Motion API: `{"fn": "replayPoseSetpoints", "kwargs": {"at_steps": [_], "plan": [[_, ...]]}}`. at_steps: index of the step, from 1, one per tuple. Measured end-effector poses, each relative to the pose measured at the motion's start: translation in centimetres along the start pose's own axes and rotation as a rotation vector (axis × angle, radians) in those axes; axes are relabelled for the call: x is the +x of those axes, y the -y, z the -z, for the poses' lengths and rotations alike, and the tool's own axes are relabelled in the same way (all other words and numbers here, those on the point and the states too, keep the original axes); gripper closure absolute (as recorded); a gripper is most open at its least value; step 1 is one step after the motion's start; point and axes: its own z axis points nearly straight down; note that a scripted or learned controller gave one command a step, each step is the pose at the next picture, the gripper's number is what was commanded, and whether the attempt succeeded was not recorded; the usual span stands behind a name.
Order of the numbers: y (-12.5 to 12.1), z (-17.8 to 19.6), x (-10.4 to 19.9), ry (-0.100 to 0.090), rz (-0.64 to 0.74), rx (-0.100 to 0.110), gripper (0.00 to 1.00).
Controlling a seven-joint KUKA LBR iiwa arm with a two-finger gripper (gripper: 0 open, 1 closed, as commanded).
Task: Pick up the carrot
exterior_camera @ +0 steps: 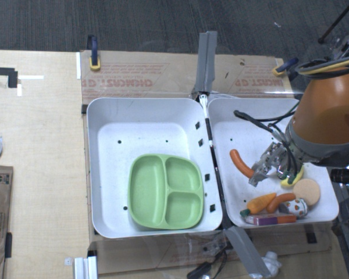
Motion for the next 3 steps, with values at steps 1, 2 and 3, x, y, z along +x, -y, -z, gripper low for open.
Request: {"fn": "replayPoseSetpoints", "kwargs": {"at_steps": [1, 2, 3], "plan": [[-4.6, 0.0, -4.2, -0.001, -0.039, 0.001, 1.0], [-4.6, 0.0, -4.3, -0.001, -0.04, 0.001, 0.0], [2.9, -2.1, -0.5, -0.002, -0.126, 0.002, 0.0]]}}
